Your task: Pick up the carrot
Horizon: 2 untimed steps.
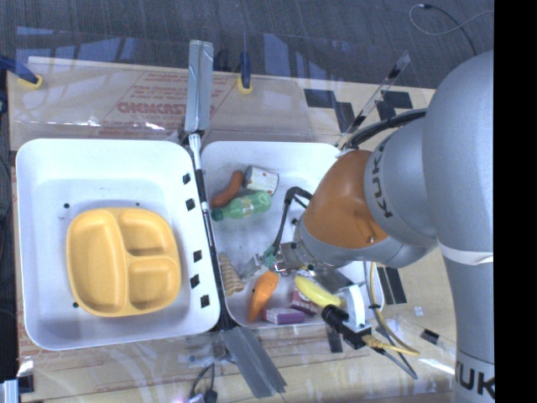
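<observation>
Two white bins sit side by side on the surface. At nine o'clock I see the left bin [33,225] holding a yellow divided tray [124,260]. In the right bin [277,151], the carrot [263,292] lies near six o'clock, beside a banana [316,293]. My gripper [281,263] hovers just above it; I cannot tell its state. I judge the carrot light, stiff, smooth; I'd grasp mid-body, across its width.
</observation>
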Each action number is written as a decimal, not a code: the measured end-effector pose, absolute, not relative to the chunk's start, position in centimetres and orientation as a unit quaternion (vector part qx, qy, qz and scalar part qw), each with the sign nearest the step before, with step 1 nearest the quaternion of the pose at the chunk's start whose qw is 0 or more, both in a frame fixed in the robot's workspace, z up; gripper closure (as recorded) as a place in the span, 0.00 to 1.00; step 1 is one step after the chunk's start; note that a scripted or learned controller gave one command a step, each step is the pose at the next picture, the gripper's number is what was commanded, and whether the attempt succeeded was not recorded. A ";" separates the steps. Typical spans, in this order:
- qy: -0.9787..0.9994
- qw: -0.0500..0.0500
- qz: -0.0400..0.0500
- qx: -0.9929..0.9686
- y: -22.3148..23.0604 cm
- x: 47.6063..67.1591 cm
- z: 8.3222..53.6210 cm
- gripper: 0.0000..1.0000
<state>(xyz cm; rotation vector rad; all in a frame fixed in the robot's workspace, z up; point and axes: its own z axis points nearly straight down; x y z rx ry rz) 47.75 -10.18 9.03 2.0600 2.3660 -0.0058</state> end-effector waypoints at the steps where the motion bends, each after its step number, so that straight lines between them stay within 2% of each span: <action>1: 0.757 -0.001 -0.002 0.654 -10.1 47.8 9.7 1.00; 2: 0.672 -0.002 -0.002 0.741 -5.4 54.8 19.5 1.00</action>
